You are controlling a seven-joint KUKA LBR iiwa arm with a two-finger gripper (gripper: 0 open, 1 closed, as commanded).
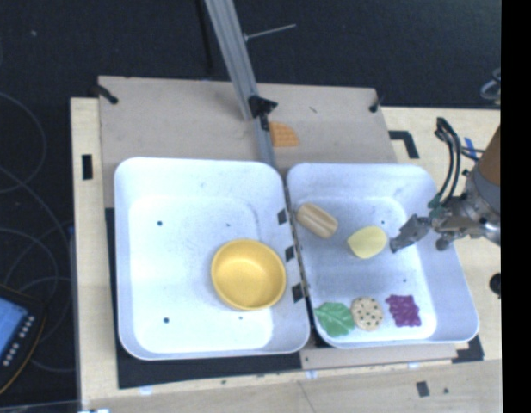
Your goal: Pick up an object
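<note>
Arm (487, 172) cut off at the right edge, only its wrist in view; gripper (417, 232) fingers too blurred to resolve; tablet (5, 335) cropped at the left edge; cookie (366, 313) detail too small to tell

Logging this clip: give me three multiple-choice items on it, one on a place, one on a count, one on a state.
1. The round yellow plastic bowl sits in: A the left white bin; B the right white bin; C the bench.
2. Things in the right bin: A three; B five; C seven.
3. The claw is: A gripping the pale yellow lump; B beside that lump, gripping nothing; C over the left bin.

Key: A, the bowl lies left of the divider; B, five items lie there; B, nothing sits between its fingers.
</note>
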